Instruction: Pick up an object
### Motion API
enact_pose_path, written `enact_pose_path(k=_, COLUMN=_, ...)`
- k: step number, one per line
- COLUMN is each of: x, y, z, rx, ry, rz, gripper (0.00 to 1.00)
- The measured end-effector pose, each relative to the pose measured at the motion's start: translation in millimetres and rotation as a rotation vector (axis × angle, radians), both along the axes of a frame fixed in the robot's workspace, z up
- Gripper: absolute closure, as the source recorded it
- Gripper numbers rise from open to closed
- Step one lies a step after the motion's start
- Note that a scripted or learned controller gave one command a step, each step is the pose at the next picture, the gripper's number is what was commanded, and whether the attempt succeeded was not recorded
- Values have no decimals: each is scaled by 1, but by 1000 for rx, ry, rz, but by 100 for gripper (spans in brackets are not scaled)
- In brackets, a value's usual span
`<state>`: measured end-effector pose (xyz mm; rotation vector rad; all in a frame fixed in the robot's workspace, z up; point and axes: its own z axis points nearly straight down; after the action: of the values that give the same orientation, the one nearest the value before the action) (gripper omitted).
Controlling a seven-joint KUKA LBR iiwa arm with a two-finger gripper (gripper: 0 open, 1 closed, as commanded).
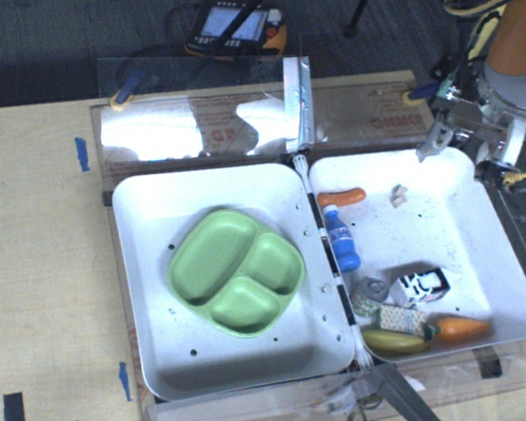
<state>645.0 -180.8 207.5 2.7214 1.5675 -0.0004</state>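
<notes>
Here we see the gripper (439, 138) above the right bin's (504, 253) far right corner; whether its fingers are apart or together, we cannot tell. The blue bottle (342, 240) lies against that bin's left wall, its long axis running along the wall, white cap toward the far end, just below an orange hot dog (342, 198).

You see: pale wooden bench (47, 305) with blue tape marks (82, 153); dark floor (55, 40) beyond; handheld pendant (235, 27) lying there.
</notes>
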Motion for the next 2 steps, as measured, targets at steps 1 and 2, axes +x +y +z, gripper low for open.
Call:
enact_pose_path(k=1, x=4, y=12, z=-98, rx=2, ry=2, rz=23, gripper=0)
enact_pose_path(k=2, x=9, y=1, z=-122, rx=2, ry=1, rz=340, gripper=0)
